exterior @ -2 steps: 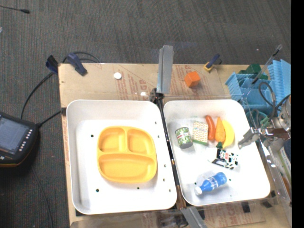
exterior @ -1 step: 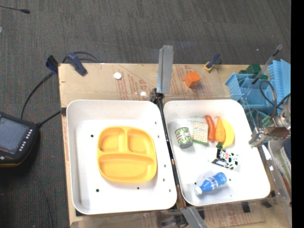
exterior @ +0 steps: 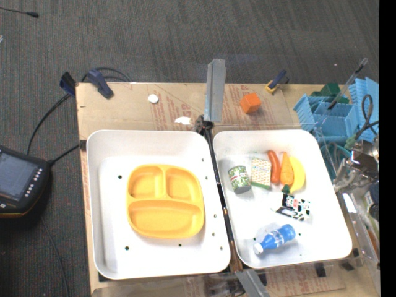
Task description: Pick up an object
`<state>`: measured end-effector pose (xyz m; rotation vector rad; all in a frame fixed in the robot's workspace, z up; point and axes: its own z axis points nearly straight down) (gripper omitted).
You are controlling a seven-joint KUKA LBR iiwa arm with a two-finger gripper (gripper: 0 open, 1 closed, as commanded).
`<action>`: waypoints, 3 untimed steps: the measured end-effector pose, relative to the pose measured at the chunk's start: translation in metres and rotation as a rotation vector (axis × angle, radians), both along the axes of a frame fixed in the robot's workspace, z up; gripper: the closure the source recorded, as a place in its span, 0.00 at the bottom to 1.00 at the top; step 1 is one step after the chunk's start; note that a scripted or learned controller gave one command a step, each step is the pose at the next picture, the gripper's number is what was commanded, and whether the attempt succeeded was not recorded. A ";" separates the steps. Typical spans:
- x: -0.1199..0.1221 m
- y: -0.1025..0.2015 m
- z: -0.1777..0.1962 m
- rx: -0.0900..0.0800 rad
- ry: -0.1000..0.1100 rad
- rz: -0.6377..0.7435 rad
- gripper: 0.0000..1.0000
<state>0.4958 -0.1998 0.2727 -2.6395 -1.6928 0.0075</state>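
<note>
Fig. 1, my remote view of the bench. L bin (exterior: 99,166): 1 yellow 3-section plate (exterior: 166,201). R bin (exterior: 322,228): pickable items. Green-patterned can (exterior: 239,178) near the centre divider, pale packet (exterior: 260,172) beside it, then 2 orange pieces (exterior: 274,165) touching a yellow banana (exterior: 298,174). Black-and-white card (exterior: 295,206) lies below these. Blue bottle (exterior: 276,238) lies on its side near the front wall. Gripper state: I can't tell.

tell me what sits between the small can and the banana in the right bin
In the camera view, between the small can and the banana lie a pale square packet, a red-orange sausage-like piece and a carrot.
</note>
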 end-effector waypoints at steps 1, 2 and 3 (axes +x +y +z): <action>-0.012 0.020 0.013 -0.005 0.003 -0.583 1.00; -0.012 0.022 0.019 -0.005 0.013 -0.578 1.00; -0.013 0.023 0.026 -0.005 0.024 -0.574 1.00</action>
